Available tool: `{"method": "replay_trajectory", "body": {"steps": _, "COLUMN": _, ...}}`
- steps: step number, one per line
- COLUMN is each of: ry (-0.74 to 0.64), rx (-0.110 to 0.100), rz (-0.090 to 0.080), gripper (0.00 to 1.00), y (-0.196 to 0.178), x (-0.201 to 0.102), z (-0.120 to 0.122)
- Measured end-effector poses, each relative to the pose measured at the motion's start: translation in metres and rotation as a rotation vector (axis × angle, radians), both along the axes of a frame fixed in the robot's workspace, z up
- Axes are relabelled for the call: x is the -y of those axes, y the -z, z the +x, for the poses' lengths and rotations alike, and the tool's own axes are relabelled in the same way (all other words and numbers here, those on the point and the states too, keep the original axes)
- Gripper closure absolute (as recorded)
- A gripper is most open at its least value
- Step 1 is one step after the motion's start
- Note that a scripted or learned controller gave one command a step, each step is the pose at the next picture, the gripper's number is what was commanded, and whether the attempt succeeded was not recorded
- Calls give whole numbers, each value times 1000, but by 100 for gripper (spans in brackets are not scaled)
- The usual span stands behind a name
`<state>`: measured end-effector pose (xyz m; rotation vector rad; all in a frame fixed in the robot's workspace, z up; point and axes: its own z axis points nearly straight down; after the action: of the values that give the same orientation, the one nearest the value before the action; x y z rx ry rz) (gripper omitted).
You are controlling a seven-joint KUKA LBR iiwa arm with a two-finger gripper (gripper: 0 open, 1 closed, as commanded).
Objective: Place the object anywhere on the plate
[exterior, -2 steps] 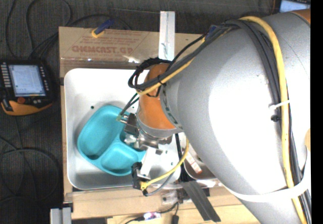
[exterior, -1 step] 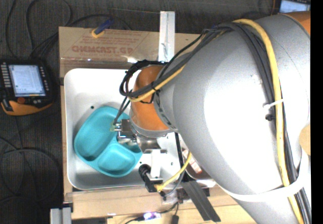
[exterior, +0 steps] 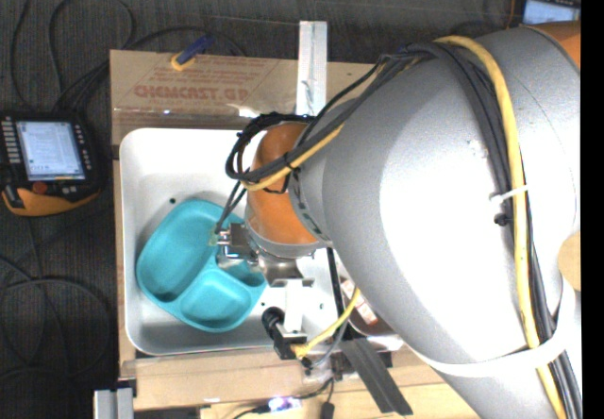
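A: Hovering in the left bin: gripper, with the teal plate directly beneath and to its left. Open or closed, impossible to tell.

B: Likewise whether carrying the object. Risk: dropping beyond the plate's rim, so close to its edge.

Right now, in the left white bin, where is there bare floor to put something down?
The left white bin has bare floor along its far wall, above the turquoise divided plate, and a narrow strip between the plate and the bin's left wall. It is crowded on the plate's right side, where the orange-banded wrist and gripper hang over it.
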<state>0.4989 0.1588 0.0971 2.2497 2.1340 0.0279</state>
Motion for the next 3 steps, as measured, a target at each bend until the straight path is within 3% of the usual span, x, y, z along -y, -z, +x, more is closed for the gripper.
{"method": "replay_trajectory", "body": {"steps": 1, "ry": -120, "rx": -47, "rz": 11, "gripper": 0, "y": -97, "x": 56, "z": -16}}
{"method": "replay_trajectory", "body": {"steps": 2, "ry": -121, "rx": -53, "rz": 11, "gripper": 100, "y": -104, "x": 56, "z": -17}}
{"method": "replay_trajectory", "body": {"steps": 3, "ry": -64, "rx": -49, "rz": 14, "gripper": 100, "y": -46, "x": 53, "z": -17}}
